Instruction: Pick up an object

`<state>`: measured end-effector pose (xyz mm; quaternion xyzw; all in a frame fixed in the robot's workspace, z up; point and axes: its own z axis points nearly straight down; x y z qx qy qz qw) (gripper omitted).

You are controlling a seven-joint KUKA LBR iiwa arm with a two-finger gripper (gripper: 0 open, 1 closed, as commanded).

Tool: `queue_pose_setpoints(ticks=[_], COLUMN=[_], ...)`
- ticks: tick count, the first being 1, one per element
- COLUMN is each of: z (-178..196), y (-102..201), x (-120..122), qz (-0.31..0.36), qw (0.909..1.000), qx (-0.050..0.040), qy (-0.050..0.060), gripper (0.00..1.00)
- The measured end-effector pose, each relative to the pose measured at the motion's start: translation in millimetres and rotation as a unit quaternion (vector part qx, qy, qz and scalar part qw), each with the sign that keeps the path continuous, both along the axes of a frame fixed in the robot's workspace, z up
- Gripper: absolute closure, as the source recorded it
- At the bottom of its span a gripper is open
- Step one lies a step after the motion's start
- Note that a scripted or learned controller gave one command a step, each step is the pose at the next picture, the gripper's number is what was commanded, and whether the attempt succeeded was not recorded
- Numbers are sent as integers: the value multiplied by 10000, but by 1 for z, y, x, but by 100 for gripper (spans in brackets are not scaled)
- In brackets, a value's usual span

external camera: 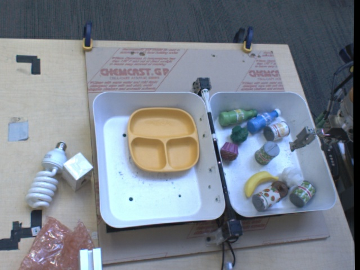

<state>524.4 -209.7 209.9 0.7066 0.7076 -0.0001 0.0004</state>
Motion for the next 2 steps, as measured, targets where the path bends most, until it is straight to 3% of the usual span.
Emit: queue_pose_setpoints(ticks=[1,2], z=[-114,-117], y=[45,70], x=[-36,76], qz=[-18,2], qw=[10000,10000], qx=[-9,-1], qy=[-54,-3], gripper=[0,0])
